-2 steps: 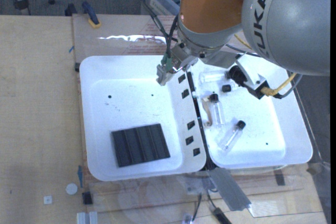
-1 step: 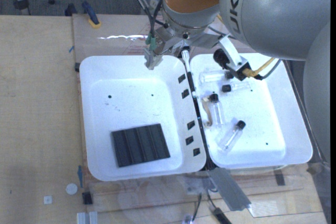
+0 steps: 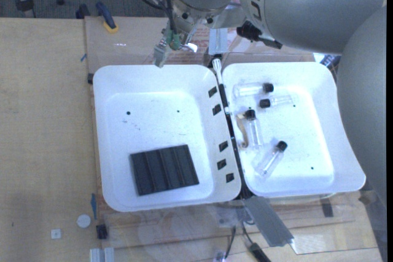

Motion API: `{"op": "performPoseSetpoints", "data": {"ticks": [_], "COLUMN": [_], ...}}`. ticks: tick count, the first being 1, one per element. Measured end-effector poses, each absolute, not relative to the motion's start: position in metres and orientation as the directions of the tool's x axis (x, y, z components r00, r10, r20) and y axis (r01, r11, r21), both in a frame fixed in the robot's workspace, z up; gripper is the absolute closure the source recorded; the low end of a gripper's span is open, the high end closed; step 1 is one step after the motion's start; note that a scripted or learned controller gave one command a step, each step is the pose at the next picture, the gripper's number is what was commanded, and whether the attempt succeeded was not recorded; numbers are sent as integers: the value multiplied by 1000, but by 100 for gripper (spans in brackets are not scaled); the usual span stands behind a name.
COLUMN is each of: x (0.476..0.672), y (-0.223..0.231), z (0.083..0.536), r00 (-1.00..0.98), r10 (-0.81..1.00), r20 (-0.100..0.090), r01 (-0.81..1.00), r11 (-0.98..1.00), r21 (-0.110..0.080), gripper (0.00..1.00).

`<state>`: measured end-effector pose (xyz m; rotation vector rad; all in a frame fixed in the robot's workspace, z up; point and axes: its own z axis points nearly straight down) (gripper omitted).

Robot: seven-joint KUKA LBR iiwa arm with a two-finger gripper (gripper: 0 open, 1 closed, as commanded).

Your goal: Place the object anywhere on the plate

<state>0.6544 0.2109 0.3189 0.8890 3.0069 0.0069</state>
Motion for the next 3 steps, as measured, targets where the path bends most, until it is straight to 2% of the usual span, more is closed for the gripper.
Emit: {"op": "performPoseSetpoints", "data": {"ticks": [1,2,3], "x": [658,658,659], "y": [226,226,227], "z": [289,289,301], "r00": [-968,-968,-968], "r10": [251,251,252], "r20": [0,0,-6], "r01": [251,251,252], "r11": [968,968,968], "r21": [1,1,7], "gripper": [100,0,100]}}
